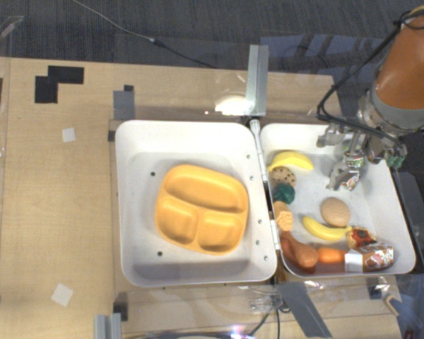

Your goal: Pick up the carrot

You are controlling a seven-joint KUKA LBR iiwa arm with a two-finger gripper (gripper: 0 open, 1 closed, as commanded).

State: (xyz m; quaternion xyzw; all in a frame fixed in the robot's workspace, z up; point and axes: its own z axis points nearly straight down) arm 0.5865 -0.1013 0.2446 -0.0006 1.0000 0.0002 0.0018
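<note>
The carrot lies at the near edge of the right bin, a short orange piece lying flat on the bin floor. On its left a brown drumstick touches it, and on its right a bottle with a white and red label lies on its side, also very close. Just behind the carrot there is a yellow banana, and behind the banana a round tan bun.

The gripper hangs over the far part of the same bin, well apart from the carrot, with the bun and the banana between them. From this angle I cannot tell whether it is spread or closed, and nothing is visible between its tips. Above it the wrist shows the orange band of the arm.

Along the left wall of the right bin there are more toy foods: a yellow lemon-like piece, a chocolate chip cookie, a dark green piece and a small waffle-like piece.

The left bin holds a yellow divided tray, which lies flat near its middle. Both bins stand on the wooden bench.
</note>
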